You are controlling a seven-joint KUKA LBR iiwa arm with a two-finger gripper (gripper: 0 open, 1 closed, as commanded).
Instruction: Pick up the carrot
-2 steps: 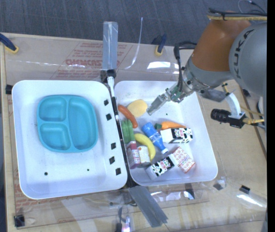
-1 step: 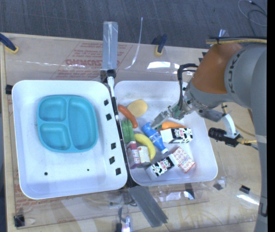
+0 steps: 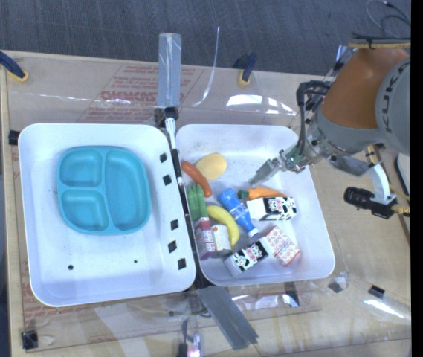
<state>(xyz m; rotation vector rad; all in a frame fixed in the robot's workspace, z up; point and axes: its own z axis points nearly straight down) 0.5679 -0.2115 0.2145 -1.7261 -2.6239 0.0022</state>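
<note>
The carrot lies in the right bin, touching a milk carton and near a blue bottle. The end effector hovers just above its far-left end; its opening I cannot tell. Crowding could deflect a finger, or it may snag the carton instead.

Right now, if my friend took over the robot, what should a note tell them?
Gripper: low in the right bin, holding nothing I can see; can't tell how the fingers stand.
Carrot: lies in the right bin just below the gripper tip, beside a cow-print carton and a blue bottle.
Left bin: holds a blue tray.
Done: the arm is near the carrot.
Left: grab the carrot and lift it.
</note>
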